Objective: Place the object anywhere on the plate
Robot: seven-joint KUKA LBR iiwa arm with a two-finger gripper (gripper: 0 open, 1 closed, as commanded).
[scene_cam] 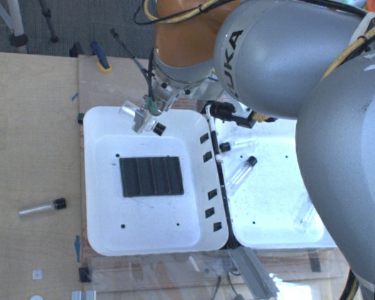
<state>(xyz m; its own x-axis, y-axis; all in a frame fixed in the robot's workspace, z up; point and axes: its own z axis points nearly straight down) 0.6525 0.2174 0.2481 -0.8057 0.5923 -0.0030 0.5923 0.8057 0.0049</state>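
Camera view: I read the gripper [145, 116] over the left bin's [95, 229] far edge, fingers closed on a clear vial with a black cap [141, 119]. That vial hangs just beyond the black ribbed plate [152, 176], not touching it.

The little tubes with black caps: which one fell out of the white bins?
The tube lying alone on the wooden bench, left of both bins. The other tubes lie in the right bin.
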